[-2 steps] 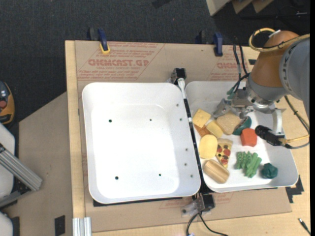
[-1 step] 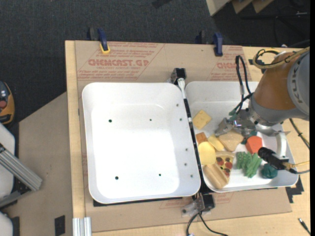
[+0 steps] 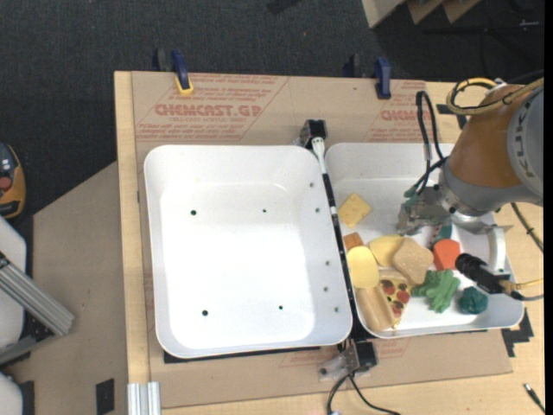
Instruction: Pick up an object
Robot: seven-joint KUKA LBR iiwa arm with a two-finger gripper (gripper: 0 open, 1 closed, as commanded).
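The bench (image 3: 259, 102) is a brown board printed with red lettering, clamped at its far edge by two blue clamps (image 3: 181, 72). On it sit two shallow white bins side by side. The left bin (image 3: 173, 232) is the bigger patch of white, its floor marked with four small dark dots. The right bin (image 3: 380, 167) holds a heap of toy food crowded toward its near end.

The arm (image 3: 497, 154) comes in from the right — grey, with a broad orange band — and bends down over the right bin. Its gripper (image 3: 422, 213) hangs low over the bin's middle, just above the heap; whether the jaws are apart or together I cannot tell, since the wrist hides them.

In the heap, a pizza slice (image 3: 390, 299) lies at the near rim, with a yellow disc (image 3: 363, 269) touching it on the left. A tan bread slice (image 3: 413, 262) rests beside the disc — right under the gripper. A green leafy piece (image 3: 441, 288) sits to the bread's right, an orange block (image 3: 446, 253) behind it, and a dark teal lump (image 3: 473, 301) at the right end. A yellow cracker (image 3: 354, 210) lies apart, near the divider.
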